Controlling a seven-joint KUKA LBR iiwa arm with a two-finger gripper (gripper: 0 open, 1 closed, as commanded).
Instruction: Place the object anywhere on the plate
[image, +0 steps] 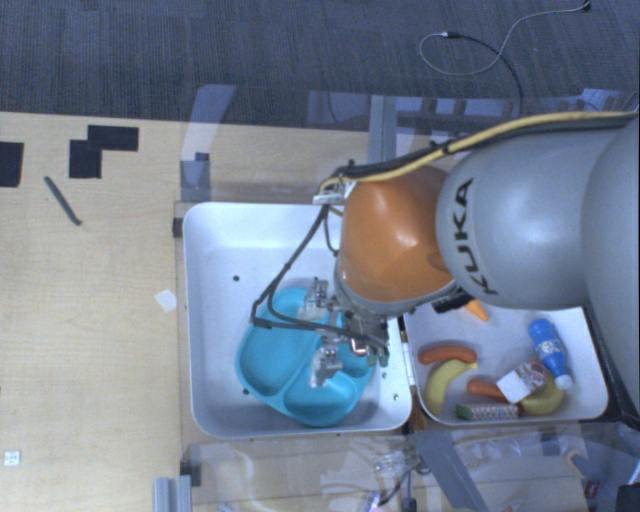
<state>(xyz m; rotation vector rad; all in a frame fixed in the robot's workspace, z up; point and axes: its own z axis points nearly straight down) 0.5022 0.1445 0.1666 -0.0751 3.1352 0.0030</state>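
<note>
The gripper (335, 352) is hung low over the blue plate (270, 365), which lies toward the front edge of the left bin (215, 250). No object can be made out beneath it.

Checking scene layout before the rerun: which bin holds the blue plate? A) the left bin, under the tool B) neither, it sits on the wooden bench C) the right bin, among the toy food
A: the blue plate lies in the left bin, with the tool right above it, while the right bin holds a banana, a blue bottle and other toy food.
</note>
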